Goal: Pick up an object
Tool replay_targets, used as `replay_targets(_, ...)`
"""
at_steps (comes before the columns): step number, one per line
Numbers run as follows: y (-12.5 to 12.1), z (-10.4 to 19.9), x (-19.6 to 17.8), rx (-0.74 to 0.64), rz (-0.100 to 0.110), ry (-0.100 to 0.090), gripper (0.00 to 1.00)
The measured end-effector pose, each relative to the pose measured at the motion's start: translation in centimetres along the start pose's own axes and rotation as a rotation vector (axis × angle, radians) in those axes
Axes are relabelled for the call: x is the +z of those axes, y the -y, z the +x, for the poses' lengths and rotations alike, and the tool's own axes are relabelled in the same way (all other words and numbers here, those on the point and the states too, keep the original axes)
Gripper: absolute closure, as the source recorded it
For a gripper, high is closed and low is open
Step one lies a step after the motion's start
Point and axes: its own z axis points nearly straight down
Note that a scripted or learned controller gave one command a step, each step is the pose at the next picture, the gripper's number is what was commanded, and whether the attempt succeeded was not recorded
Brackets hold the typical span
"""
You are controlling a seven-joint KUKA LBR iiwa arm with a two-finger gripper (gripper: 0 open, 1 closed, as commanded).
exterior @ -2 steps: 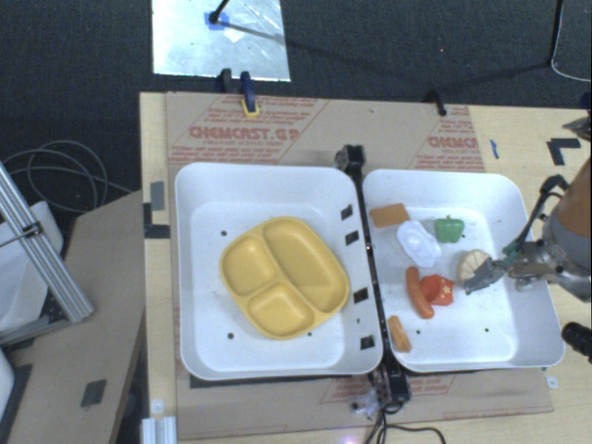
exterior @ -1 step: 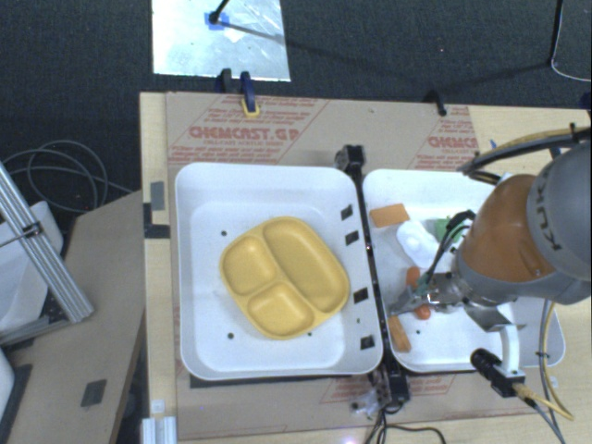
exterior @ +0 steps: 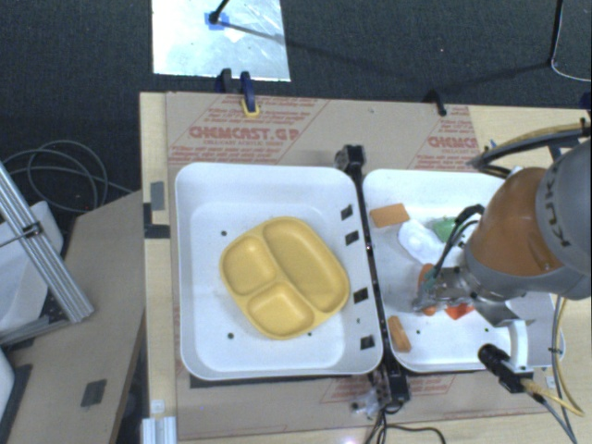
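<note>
Robot arm reaching down into the right bin [exterior: 444,188] among small objects, w/ a yellow divided plate [exterior: 283,276] alone in the left bin [exterior: 199,248].

We see the claw [exterior: 433,294] low in the right bin, just above or among a red-orange piece [exterior: 455,311]; we can't tell if it's apart, together or clamped on anything, since the wrist hides it. Likely pick targets sit close by: an orange block [exterior: 388,215] near the bin's top left, a white object [exterior: 418,240] and a green object [exterior: 445,226] beside the arm, a small orange piece [exterior: 399,333] near the front left. We judge the plate sits apart in the left bin as a drop spot or spare target. The worktop's [exterior: 277,132] brown sheet reads "CHEMCAST GP"; the arm shows "KU", prob. KUKA.
</note>
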Motion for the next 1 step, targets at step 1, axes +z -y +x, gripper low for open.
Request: replay_targets(1, -1.45, 8.93, -9.44, -0.014, -0.007, -0.006, 1.00)
